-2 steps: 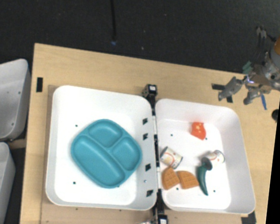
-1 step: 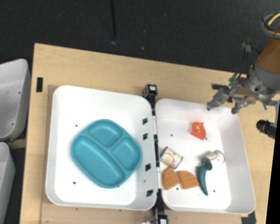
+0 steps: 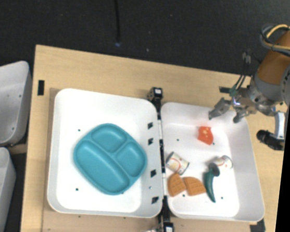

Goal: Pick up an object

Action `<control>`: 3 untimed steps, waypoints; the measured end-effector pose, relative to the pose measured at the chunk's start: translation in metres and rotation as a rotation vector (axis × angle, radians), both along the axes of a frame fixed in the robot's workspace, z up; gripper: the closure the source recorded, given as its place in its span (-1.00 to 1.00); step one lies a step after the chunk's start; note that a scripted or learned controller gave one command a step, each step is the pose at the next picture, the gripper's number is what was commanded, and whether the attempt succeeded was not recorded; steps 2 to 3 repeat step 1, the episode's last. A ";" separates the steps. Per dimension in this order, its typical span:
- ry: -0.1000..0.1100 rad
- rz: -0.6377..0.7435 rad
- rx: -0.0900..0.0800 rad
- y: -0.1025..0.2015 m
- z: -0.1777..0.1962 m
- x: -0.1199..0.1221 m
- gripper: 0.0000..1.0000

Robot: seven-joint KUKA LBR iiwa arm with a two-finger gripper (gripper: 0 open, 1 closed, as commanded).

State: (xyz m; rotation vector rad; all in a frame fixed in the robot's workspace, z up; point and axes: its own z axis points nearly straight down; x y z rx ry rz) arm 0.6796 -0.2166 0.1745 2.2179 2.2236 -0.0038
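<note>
The pincer (image 3: 227, 113) hangs open over the upper edge of the right bin (image 3: 239, 206), at the upper right of the frame, holding nothing. Below it lie a red block (image 3: 205, 134), a small can (image 3: 177, 163), two waffle pieces (image 3: 185, 186) and a teal tool (image 3: 211, 182). A blue divided plate (image 3: 110, 158) fills the left bin (image 3: 55, 180).

Single fixed camera sitting above the bench (image 3: 139, 75), looking down at a slant, taking in both white bins (image 3: 58, 181) from moderate distance; arm (image 3: 274, 66) entering from right.
</note>
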 end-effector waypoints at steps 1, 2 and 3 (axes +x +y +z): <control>0.001 0.001 0.001 0.005 -0.052 0.008 -1.00; 0.001 0.001 0.001 0.005 -0.052 0.008 -1.00; 0.001 0.001 0.001 0.005 -0.052 0.008 -1.00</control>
